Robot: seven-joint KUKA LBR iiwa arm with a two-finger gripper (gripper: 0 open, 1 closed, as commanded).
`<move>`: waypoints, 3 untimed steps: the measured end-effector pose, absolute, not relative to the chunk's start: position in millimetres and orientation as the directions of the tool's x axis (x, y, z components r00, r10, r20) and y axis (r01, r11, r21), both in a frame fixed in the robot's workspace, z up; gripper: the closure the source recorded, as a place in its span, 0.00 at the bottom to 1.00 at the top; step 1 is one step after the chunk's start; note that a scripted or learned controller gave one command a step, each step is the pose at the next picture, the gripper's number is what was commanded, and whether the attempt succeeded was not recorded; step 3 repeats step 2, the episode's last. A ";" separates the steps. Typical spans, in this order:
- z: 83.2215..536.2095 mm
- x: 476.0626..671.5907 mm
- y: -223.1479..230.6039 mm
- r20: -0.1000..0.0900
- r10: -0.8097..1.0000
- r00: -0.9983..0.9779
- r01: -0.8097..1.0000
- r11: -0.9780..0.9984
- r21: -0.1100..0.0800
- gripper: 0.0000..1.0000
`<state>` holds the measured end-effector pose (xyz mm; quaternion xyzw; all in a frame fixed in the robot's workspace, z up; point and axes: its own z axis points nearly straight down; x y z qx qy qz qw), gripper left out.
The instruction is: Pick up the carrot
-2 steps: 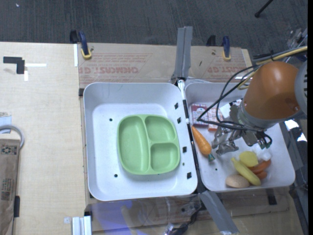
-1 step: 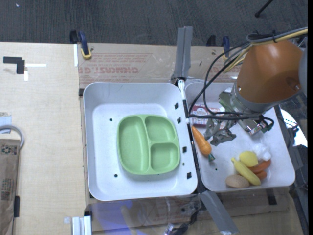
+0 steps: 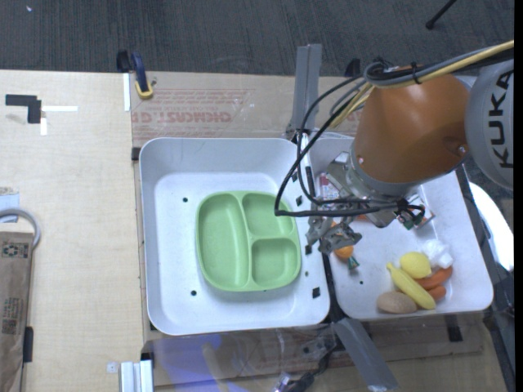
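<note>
A: Where's the carrot (image 3: 440, 278)?

B: Well right of the green plate (image 3: 248, 241), at the far right side of the right bin (image 3: 368, 300). Orange, lying tilted, partly tucked under a banana (image 3: 411, 288).

A: Anything else in that cluster?

B: 5 items in all, all right of the green plate. A lemon (image 3: 414, 263) touches the banana's upper end. A white item (image 3: 439, 254) sits just beside the lemon, too blurred to name. A brown oval item (image 3: 396, 302) lies against the banana's lower end.

A: The green plate itself?

B: 3 compartments, sitting in the middle of the left bin (image 3: 163, 219).

A: Arm?

B: The arm (image 3: 409, 129) reaches in from the right, above and right of the green plate, with its orange band facing the camera. Black cables (image 3: 298, 182) loop down near the plate's right edge.

A: Gripper?

B: The gripper (image 3: 331, 239) is just right of the green plate, over the seam between the 2 bins and well apart from the carrot.

A: Jaws wide, narrow, holding?

B: Cannot tell, it is dark clutter from this angle. A small orange piece (image 3: 346, 251) shows just beside it, on the side away from the plate. Can't say what it is or whether it is gripped.

A: Worktop?

B: The light wood worktop (image 3: 65, 178) stretches left of the green plate.
</note>
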<state>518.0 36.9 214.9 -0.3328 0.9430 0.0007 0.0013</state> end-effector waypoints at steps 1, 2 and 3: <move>268.5 514.5 -42.2 -0.005 -0.556 -0.832 -0.555 0.832 -0.002 1.00; 249.2 486.3 15.8 -0.002 -0.706 -0.709 -0.706 0.709 0.001 1.00; 249.2 486.3 15.8 -0.002 -0.706 -0.709 -0.706 0.709 0.001 1.00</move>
